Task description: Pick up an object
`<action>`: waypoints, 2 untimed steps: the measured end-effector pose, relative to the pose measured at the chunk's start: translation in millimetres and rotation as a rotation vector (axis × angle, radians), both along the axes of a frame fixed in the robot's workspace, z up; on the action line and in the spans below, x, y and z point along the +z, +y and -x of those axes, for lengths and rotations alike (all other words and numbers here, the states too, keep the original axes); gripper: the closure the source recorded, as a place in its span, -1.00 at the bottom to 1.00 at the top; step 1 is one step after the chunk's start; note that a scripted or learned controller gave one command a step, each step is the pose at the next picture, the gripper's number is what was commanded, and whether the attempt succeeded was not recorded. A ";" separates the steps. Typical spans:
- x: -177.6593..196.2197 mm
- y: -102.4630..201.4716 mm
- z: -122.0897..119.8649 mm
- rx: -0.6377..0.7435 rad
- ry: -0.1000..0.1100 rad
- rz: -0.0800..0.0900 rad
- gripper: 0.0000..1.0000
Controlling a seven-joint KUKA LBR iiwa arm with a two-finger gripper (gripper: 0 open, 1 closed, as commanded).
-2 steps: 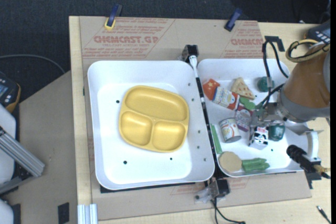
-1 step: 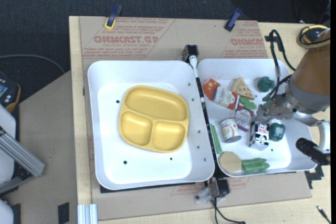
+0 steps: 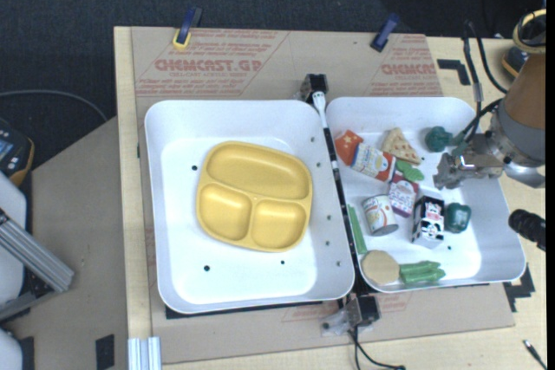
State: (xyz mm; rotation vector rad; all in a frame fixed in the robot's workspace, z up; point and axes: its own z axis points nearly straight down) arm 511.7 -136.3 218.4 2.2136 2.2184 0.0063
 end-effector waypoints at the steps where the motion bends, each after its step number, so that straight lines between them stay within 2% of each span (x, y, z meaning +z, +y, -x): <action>1: 7.0 0.0 -0.8 -0.001 0.004 -0.001 1.00; 2: -2.7 50.3 -27.2 0.004 0.005 -0.003 1.00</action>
